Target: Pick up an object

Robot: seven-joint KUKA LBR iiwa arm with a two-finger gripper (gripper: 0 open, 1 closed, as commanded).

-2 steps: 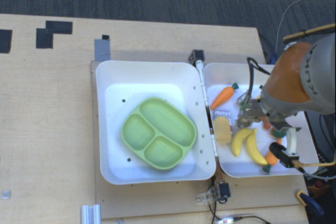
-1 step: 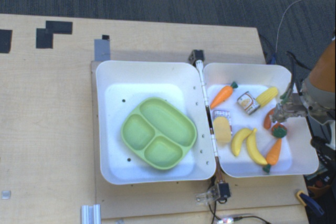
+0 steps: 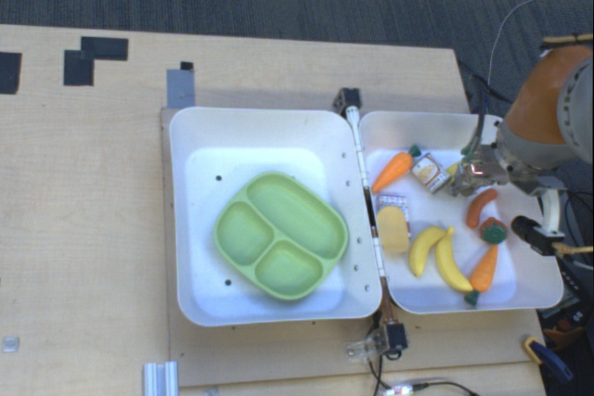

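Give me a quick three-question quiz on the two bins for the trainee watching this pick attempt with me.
1. True or false: the green divided plate lies in the same bin as the bananas.
2. Multiple choice: how many compartments does the plate have? A) two B) three C) four
3. Fill in: the carrot lying nearest the divider between the bins points its green top toward the ____ of the view.

Key
1. False: the plate is in the left bin, the bananas in the right bin.
2. B
3. upper right

The gripper hangs over the right bin.
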